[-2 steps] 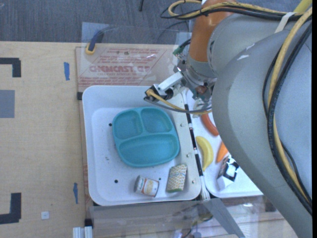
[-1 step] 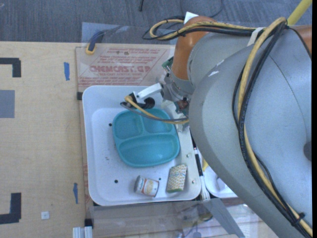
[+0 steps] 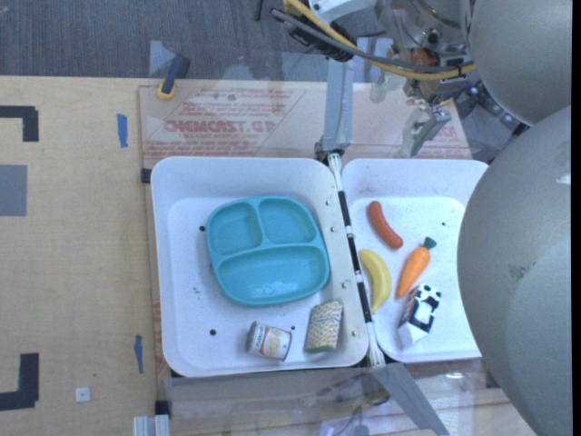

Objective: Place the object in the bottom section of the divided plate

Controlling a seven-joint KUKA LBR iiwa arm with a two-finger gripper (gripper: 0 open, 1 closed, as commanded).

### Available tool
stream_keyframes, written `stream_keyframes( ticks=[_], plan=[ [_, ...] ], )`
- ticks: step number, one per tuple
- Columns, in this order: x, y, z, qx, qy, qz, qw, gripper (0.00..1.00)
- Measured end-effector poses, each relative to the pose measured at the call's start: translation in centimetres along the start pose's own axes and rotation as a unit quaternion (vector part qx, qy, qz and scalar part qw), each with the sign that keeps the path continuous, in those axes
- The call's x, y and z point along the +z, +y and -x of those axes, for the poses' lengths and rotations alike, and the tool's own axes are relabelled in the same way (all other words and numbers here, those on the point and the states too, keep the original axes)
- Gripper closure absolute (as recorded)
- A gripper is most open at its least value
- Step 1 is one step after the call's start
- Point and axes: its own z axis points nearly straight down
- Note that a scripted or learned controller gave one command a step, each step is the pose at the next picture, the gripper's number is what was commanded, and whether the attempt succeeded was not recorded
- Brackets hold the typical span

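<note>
A teal divided plate (image 3: 268, 251) lies in the left bin (image 3: 172, 243), with two small sections at the far side and one wide section (image 3: 268, 280) at the near side, which holds nothing. My gripper (image 3: 419, 133) hangs above the far edge of the right bin (image 3: 449, 193), open with nothing between its fingers. Below it in the right bin lie a red sausage (image 3: 384, 225), a yellow banana (image 3: 377, 278), an orange carrot (image 3: 414, 268) and a black-and-white carton (image 3: 419, 314).
A small can (image 3: 269, 341) and a speckled packet (image 3: 323, 326) lie at the near edge of the left bin, just below the plate. A grey post (image 3: 338, 107) stands behind the rim between the bins. The arm's large grey body (image 3: 526, 271) covers the right side.
</note>
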Motion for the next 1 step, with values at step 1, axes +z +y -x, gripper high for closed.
stream_keyframes(
  ticks=[1],
  plan=[
    [0.35, -8.2, 6.54, -0.06, -0.002, 0.0, 0.9982, 0.0]
  ],
)
